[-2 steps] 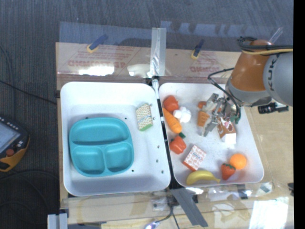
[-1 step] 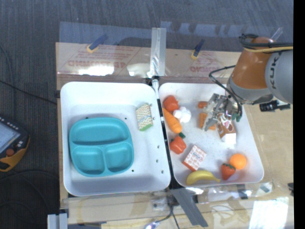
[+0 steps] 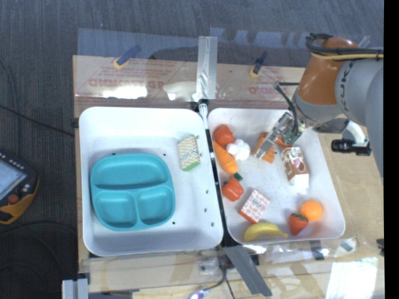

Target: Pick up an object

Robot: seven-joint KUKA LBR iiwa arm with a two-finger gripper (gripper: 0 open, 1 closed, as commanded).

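Camera view puts my end effector point(image 3: 272, 141) low in the far part of the right bin point(image 3: 330, 185), reaching in from the right under the orange wrist band. Its fingers are slightly spread and angled down toward a small orange piece point(image 3: 269, 155) lying just beside the tips. I can't say that piece is between the fingers, so I won't count it as held; I judge the grasp not yet made.

Candidates for the pick all sit in that bin: a carrot point(image 3: 225, 157) and a white puff point(image 3: 239, 148) along the left wall, a red pepper point(image 3: 232, 189) nearer me, a small red-and-white carton point(image 3: 254, 205), a banana point(image 3: 264, 231) at the near edge, a strawberry point(image 3: 297, 223) touching an orange point(image 3: 312, 210), and a taller milk carton point(image 3: 295, 167) lying just right of the fingers.

The left bin point(image 3: 100, 123) holds a teal divided plate point(image 3: 132, 189) and a yellowish sponge point(image 3: 188, 152).

As I read it, the approach is done; closing, lifting and clearing the bin remain.
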